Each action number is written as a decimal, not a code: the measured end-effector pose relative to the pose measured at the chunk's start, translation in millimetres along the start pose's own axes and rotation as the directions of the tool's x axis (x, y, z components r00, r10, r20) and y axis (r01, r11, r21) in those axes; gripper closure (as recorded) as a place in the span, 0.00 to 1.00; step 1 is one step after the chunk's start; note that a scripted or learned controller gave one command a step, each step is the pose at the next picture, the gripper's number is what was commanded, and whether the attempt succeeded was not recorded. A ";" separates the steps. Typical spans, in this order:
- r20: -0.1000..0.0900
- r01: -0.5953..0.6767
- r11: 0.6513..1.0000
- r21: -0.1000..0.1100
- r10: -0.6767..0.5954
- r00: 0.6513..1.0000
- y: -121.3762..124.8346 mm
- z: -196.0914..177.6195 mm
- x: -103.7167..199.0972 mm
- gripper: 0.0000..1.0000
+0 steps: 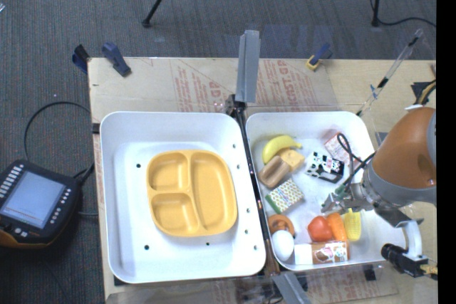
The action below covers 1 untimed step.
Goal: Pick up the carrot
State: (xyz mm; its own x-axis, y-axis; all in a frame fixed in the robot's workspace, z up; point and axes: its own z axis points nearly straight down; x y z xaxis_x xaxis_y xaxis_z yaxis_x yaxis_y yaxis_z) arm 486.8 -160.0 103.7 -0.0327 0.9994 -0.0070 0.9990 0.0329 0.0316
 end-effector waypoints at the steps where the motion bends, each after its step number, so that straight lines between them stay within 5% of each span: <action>1: 0.002 -0.267 0.963 0.040 0.267 0.964 -6.8 -102.9 46.9 1.00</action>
